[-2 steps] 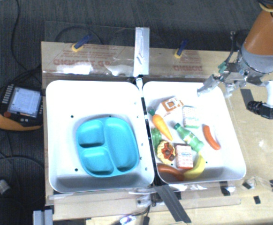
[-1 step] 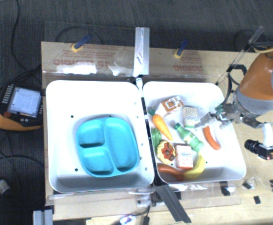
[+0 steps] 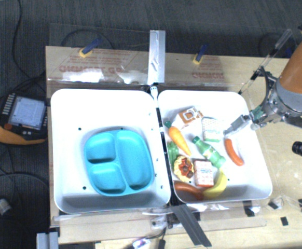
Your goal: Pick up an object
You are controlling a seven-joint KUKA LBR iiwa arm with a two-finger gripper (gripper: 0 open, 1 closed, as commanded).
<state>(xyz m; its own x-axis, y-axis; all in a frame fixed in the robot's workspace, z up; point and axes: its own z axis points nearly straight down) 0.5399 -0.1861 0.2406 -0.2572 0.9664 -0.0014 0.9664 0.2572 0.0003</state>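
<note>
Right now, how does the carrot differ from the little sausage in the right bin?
The carrot is orange with a green top and tapers; the sausage is red-orange, rounded at both ends. The carrot lies near the divider, the sausage toward the bin's right side. Both are toy foods lying slanted the same way.

I see the divided tray (image 3: 119,161) in the left bin (image 3: 68,108); toy foods (image 3: 203,157) cluster in the right bin (image 3: 247,185).

Bright, even overhead light; white bins (image 3: 63,139) glare slightly, picture soft throughout.
</note>
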